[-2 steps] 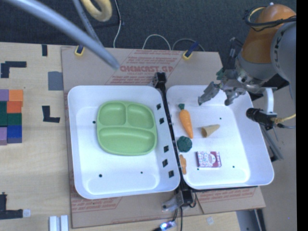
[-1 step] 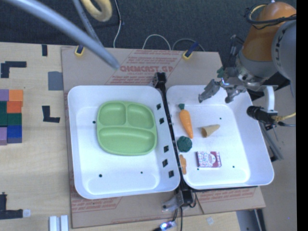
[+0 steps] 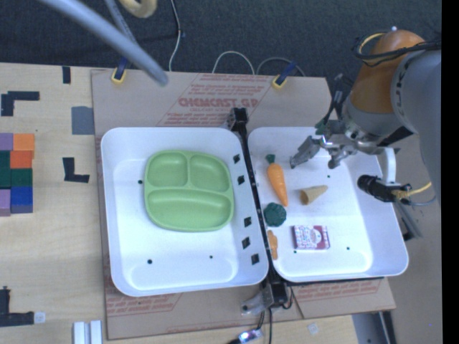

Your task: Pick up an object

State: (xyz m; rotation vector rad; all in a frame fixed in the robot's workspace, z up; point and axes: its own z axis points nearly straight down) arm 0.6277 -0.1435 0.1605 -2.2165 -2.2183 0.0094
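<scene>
My gripper [image 3: 318, 154] hangs over the back of the right bin [image 3: 373, 253], its two fingers spread open with nothing between them. Below and left of it lies an orange toy carrot [image 3: 277, 182] with a green top. A tan cone-shaped piece [image 3: 313, 193] rests just below the gripper. Further forward are a dark green broccoli-like piece [image 3: 275, 213], a small pink and white carton [image 3: 311, 237] and a small orange piece [image 3: 272, 243] against the bin's left wall.
The left bin [image 3: 122, 264] holds a green divided plate [image 3: 189, 191]. Black clips [image 3: 245, 221] line the wall between the bins. Coloured blocks [image 3: 17, 174] stand at the far left of the bench.
</scene>
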